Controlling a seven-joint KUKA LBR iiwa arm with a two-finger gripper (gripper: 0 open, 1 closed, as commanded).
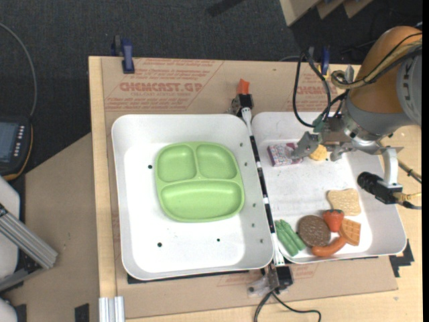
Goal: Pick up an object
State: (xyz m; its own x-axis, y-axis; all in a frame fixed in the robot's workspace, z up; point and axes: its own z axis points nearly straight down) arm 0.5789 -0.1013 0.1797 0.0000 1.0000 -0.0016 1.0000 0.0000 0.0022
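Hot dog (328, 248) front of rt bin (375, 247); fingers (310, 143) over yellow piece (318, 153).

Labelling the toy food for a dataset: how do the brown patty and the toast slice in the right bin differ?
The patty is round and dark brown; the toast is pale tan with a squarish bread outline. The patty lies nearer the bin's front edge, beside the green beans; the toast lies farther back and to the right. Both lie flat in the right bin, apart from the gripper.

Two bins (134, 200), one green plate (199, 181)
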